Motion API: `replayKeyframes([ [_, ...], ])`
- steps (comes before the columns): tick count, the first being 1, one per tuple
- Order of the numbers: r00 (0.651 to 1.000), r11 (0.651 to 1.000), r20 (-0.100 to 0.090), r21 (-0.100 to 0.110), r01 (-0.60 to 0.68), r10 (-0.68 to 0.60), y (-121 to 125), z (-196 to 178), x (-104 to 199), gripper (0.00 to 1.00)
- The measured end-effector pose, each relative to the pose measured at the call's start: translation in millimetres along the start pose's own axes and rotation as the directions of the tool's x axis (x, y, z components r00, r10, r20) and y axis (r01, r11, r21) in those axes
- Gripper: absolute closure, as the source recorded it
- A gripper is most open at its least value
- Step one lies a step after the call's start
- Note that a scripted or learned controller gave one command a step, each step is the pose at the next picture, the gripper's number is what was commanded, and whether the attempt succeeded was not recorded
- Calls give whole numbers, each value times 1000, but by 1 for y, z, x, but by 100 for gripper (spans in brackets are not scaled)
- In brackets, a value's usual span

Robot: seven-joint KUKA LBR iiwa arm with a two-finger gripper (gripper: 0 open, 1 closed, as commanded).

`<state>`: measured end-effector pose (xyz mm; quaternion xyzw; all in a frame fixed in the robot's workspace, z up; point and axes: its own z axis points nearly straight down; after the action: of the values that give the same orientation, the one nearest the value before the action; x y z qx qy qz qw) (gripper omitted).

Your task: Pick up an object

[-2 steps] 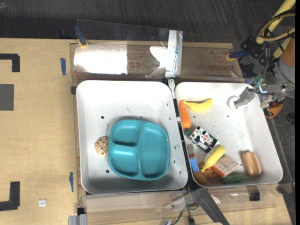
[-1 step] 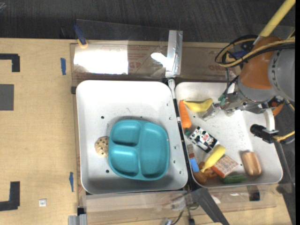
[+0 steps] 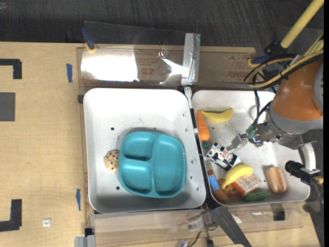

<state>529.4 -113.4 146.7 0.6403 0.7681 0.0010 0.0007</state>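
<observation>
Crowded right bin, roomier left bin

In the right white bin [image 3: 303, 192], open floor lies at centre toward 3 o'clock; a yellow plastic banana [image 3: 218, 116] blocks 11 o'clock, an orange carrot-shaped toy [image 3: 203, 128] the 9 o'clock wall, mixed toys 6 o'clock. The teal divided plastic tray [image 3: 152, 162] fills the left white bin [image 3: 97, 107] from centre to 6 o'clock.

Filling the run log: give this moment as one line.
phase: reaching | gripper: over right bin, holding nothing seen | teal plate, cookie: left bin

Arm in from the right, wrist low.
The gripper [image 3: 240, 141] points left; its fingers look slightly parted, possibly around nothing.
</observation>
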Motion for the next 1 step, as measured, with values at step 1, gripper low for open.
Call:
replayKeyframes([
  [1, 974, 974, 2, -6, 228, -228, -43, 59, 28, 0],
])
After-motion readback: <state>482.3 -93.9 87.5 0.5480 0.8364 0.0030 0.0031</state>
